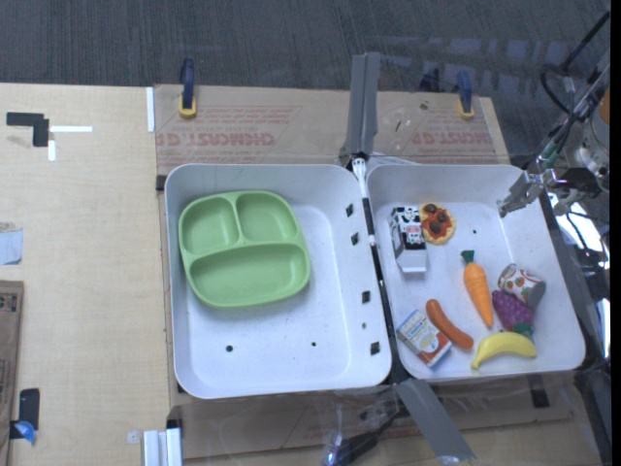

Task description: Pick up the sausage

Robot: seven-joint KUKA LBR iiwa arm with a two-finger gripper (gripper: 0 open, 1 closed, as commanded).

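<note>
Two shallow white bins [184,289] sit side by side on a pale wooden bench — the left one bearing a green divided plate [244,248]. Toward the right bin's near edge lies the sausage [449,324], between a small carton [423,337] and a carrot [476,289], just above a banana [504,348]. At that bin's far right rim hovers the gripper [519,198] — whether it is spread or closed, I cannot tell.

Looks like a robotics lab setup: plywood bench [78,260] with clamps [186,95] holding cardboard down, two white bins [281,367], loose cables [572,76] off to the side, grey carpet [243,17] behind.
</note>
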